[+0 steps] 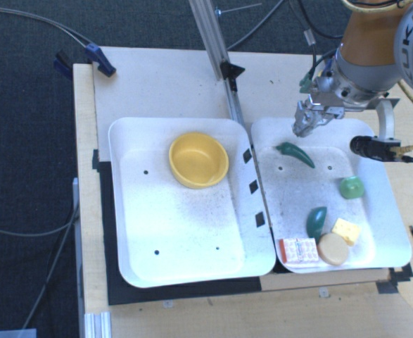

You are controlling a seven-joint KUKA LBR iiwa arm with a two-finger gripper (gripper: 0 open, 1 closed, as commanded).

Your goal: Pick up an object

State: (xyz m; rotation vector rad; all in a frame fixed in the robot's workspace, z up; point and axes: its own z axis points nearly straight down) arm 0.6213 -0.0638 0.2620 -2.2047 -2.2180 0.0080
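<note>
We see the right bin point(375, 255) holding a green pepper point(295, 153) near its far rim. Our end effector point(306, 124) hangs just above and beyond that pepper, apart from it; its grip we cannot tell.

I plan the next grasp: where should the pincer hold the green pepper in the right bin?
Grip the green pepper across its thicker middle, coming from above. It lies flat, long and slim, with bare bin floor beside it, so close across its narrow width.
</note>
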